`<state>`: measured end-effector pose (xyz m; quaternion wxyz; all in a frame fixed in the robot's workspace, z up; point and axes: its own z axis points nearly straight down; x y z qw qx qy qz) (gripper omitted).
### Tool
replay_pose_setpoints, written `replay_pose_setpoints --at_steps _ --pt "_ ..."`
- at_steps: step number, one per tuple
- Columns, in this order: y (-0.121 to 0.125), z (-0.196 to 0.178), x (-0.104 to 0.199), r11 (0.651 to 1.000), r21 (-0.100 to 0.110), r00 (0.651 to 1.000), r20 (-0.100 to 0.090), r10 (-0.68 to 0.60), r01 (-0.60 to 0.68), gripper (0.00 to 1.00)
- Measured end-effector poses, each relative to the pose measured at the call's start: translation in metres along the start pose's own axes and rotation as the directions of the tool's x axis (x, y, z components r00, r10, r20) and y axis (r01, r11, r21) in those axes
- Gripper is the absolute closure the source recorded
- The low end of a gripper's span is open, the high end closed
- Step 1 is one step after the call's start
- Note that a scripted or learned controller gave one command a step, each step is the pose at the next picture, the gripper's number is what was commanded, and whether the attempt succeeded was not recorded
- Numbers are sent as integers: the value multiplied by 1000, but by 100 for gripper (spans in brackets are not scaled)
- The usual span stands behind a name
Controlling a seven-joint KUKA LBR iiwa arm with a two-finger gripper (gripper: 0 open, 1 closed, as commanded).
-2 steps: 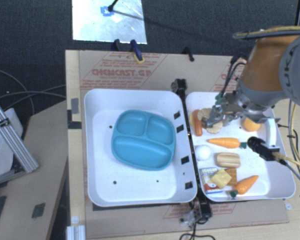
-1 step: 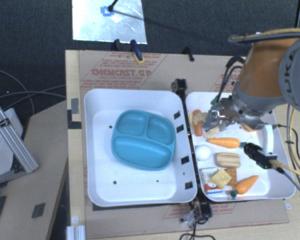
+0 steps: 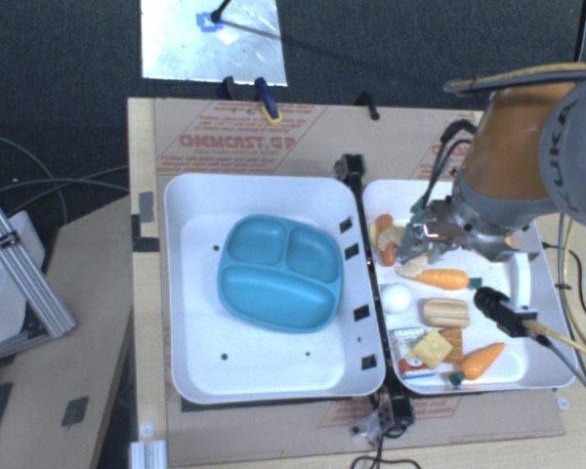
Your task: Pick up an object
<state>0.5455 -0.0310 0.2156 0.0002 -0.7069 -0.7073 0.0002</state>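
The right bin (image 3: 537, 374) holds several toy foods. An orange carrot (image 3: 441, 279) lies in its middle, with a white egg (image 3: 397, 299) and a tan bread roll (image 3: 444, 312) just below. A yellow cracker (image 3: 432, 348) and a second carrot (image 3: 481, 360) lie near the front. At the bin's upper left my gripper (image 3: 418, 235) is low over a small cluster: an orange piece (image 3: 383, 231) and a beige piece (image 3: 411, 263). The wrist hides what is directly under it.
The left bin (image 3: 200, 360) holds a blue divided plate (image 3: 281, 271). A black clip (image 3: 352, 167) sits on the wall between the bins. The bins rest on a cardboard sheet (image 3: 234, 135), with a shiny silver sheet (image 3: 213, 27) behind.
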Motion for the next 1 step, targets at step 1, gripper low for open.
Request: replay_pose_setpoints --at_steps 1 --pt "5 1 -2 1000 -2 1000 0 0 0 100"
